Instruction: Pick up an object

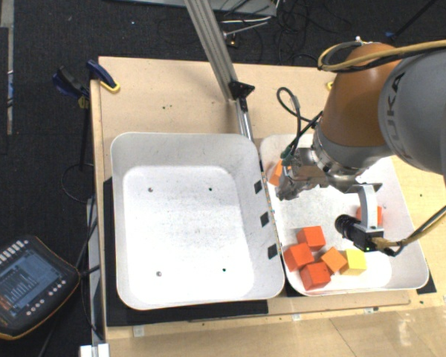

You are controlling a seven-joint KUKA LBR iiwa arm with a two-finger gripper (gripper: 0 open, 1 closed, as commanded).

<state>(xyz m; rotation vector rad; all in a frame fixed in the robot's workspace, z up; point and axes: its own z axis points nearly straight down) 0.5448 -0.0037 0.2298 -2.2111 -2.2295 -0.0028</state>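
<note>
- the grey arm (412, 103) reaches in from the right, and its orange band (357, 103) sits over the far part of the right bin (398, 199).
- the gripper (286, 188) hangs over the left side of the right bin, close to the rim it shares with the left bin (186, 207).
- it is seen from above at a slant and partly under the wrist, so i cannot tell whether it is released or clenched.
- a small orange piece (276, 172) shows just beside the gripper on its far left side, at the bin's edge; i cannot tell whether the two touch.
- the other blocks sit in a group on the floor of the right bin, in its near part and apart from the gripper.
- the first orange cube (311, 236) is the one nearest the gripper.
- the second orange cube (298, 256) is just beside it, toward the left rim.
- the third orange cube (315, 275) is nearest the front wall.
- an amber block (333, 259) lies to the right of those cubes, turned at an angle.
- a yellow block (356, 260) lies right next to the amber one.
- a red sliver (378, 216) shows farther right; too little of it is visible to tell its shape.
- the left bin's floor is white and finely speckled, with a few dark dots.
- three black clips (264, 219) sit along the rim between the two bins.
- both bins rest on the pale wooden bench (171, 95).
- a blue and yellow clamp (82, 80) grips the bench's far left corner.
- a metal bar (208, 36) slants down to the far edge of the bins.
- a control pad (22, 281) lies on the dark floor to the left.
</note>
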